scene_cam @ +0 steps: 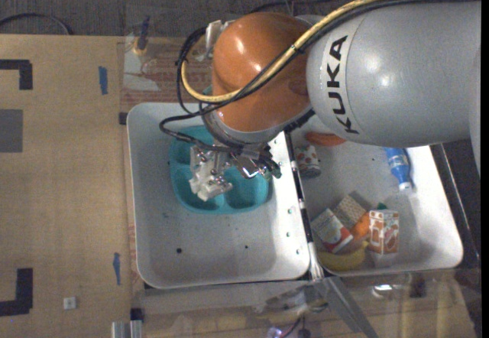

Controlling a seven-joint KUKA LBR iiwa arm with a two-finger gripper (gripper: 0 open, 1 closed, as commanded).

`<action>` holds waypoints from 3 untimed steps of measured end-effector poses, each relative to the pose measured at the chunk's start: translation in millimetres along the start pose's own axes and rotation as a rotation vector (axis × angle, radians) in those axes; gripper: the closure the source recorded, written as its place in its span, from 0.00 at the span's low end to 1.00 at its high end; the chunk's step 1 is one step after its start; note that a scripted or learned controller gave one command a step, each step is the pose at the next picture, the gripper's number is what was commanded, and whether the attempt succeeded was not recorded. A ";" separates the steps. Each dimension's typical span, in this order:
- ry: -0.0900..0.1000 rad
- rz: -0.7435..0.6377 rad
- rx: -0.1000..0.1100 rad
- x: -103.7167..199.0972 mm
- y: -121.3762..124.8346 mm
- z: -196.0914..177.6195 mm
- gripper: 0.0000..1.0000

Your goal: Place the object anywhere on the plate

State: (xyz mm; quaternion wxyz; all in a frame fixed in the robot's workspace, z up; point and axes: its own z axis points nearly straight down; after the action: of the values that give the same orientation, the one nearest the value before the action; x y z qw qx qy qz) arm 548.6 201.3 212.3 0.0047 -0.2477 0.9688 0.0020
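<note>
A pale, crumpled-looking object [208,182] sits over the teal sectioned plastic plate [256,193] in the left white bin [153,252], just under the gripper [221,168]. Whether the jaws pinch it, I cannot tell. Release low, centred over a compartment, then lift straight up.

One fixed overhead camera, slanted down over both white bins [153,252].
</note>
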 end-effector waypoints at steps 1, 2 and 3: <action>0.000 -0.526 -0.001 -36.1 -45.5 -7.3 1.00; 0.006 -0.545 -0.001 26.3 -145.2 16.5 1.00; 0.001 -0.496 0.000 -0.2 -48.1 -12.8 1.00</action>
State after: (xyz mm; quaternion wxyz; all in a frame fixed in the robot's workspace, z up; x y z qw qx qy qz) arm 571.8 159.1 225.0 0.0047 -0.4782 0.8783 0.0008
